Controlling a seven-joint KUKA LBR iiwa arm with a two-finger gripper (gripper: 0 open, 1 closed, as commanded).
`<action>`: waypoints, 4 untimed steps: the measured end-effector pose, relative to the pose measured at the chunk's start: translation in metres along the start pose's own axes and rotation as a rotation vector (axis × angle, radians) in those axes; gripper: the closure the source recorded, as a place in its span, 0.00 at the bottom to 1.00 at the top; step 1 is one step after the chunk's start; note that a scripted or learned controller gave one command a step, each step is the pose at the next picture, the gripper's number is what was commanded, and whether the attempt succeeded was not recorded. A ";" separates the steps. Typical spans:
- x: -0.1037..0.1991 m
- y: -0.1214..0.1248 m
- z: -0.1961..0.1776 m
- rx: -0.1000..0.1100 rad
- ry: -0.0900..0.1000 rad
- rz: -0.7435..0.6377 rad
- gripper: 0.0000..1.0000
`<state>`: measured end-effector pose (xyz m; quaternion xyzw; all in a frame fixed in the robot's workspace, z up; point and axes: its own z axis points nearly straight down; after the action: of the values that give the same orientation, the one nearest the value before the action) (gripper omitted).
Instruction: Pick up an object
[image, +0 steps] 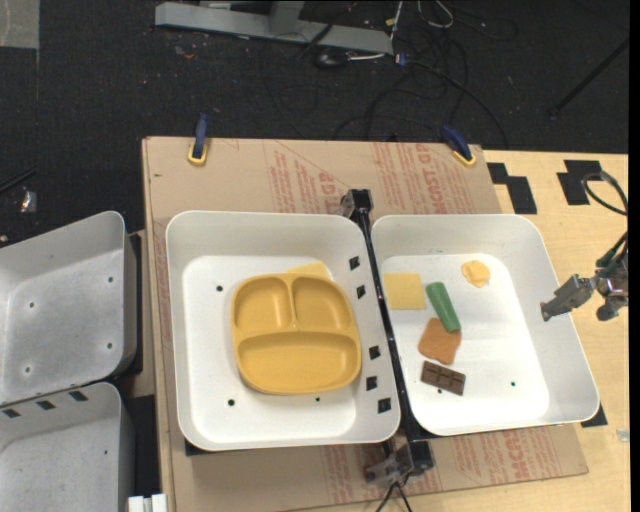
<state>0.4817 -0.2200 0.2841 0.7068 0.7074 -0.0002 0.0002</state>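
Objects for picking are gathered in the right bin (520, 395): a pale yellow flat block (403, 291) at the far left part of the floor, a small yellow piece (476, 272) further right and far, a green cylinder (443, 306) lying at a slant just beside the block, an orange-brown piece (439, 342) touching the cylinder's near end, and a dark brown chocolate-like bar (443, 378) nearest of all. A yellow divided plate (296, 333) is seen in the left bin (195, 390), with a pale yellow sheet (312, 271) showing from under its far edge. Both bins are carried side by side on a cardboard-covered desk (270, 175), which is fastened at its far edge by two clamps (199, 148).

At the right edge, the pincer (566, 299) is seen over the right rim of the right bin, well apart from every object. Nothing is seen between its fingers; whether they are spread or closed cannot be told.
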 end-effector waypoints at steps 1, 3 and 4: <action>0.004 0.003 0.044 0.004 0.002 0.002 0.00; 0.012 0.002 0.132 0.004 0.003 0.002 0.00; 0.011 0.003 0.119 0.000 0.000 0.001 1.00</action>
<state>0.4847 -0.2091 0.1646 0.7073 0.7069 0.0000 0.0001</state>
